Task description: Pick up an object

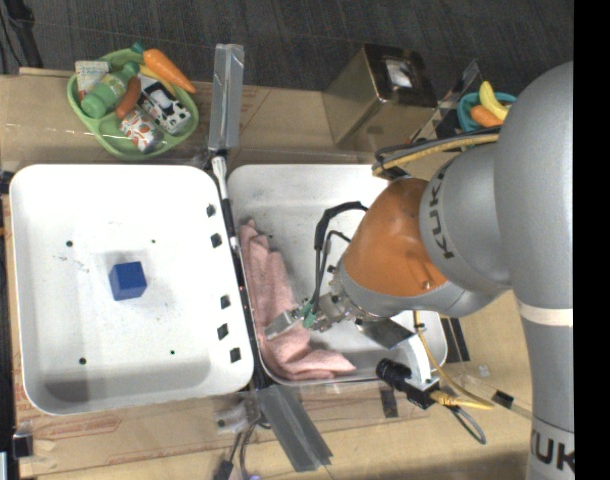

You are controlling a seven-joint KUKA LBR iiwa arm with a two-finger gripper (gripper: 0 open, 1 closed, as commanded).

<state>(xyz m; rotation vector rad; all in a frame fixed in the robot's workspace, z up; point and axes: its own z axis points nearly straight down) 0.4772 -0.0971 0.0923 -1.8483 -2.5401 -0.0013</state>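
Down in the right bin (285, 183), the pink cloth (275, 303) lies crumpled along the wall nearest the left bin (45, 268), its long axis running near to far, and the gripper (303, 318) sits at the cloth's near end, just right of it, touching or almost. Whether the claw is apart, together or pinching fabric I cannot tell: the orange-banded wrist (390, 253) hides much of it. Farther left, 1 blue cube (128, 279) rests well apart in the left bin.

I see the gripper (303, 318) down on the pink cloth (275, 303) in the right bin (285, 183). In the left bin (45, 268) sits a blue cube (128, 279), at nine o'clock from the gripper.
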